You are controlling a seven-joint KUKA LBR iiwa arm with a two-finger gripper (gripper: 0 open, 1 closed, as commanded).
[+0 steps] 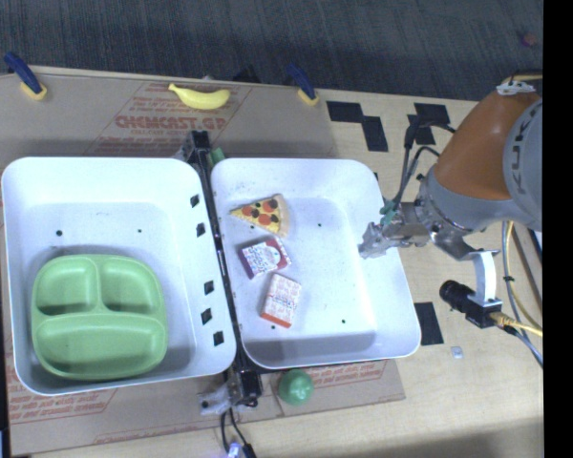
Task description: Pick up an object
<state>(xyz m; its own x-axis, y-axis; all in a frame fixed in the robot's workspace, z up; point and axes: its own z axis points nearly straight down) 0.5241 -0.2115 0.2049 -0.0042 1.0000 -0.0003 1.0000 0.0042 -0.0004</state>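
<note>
Two white bins sit side by side on the bench, and the arm (487, 160) comes in from the right with its orange band above the wrist. Its gripper (374, 240) hangs over the right rim of the right bin (349, 327), near the bin's middle height, and from where I stand I cannot tell how it is set; nothing shows in its grasp. Inside that bin three small things lie toward the left half, well apart from the gripper: a pizza slice (261, 214) near the top, a red and white packet (264, 257) just below it, and a small card box (282, 300) below that, tilted and close to the packet. The left bin (105, 184) holds a green divided tray (98, 316) in its lower part. Outside the bins, a yellow banana (200, 95) rests on the cardboard sheet (134, 122) above them, and a green ball (295, 386) sits just beyond the lower edge of the right bin. Two blue clamps (25, 75) pin the cardboard at its top corners.
</note>
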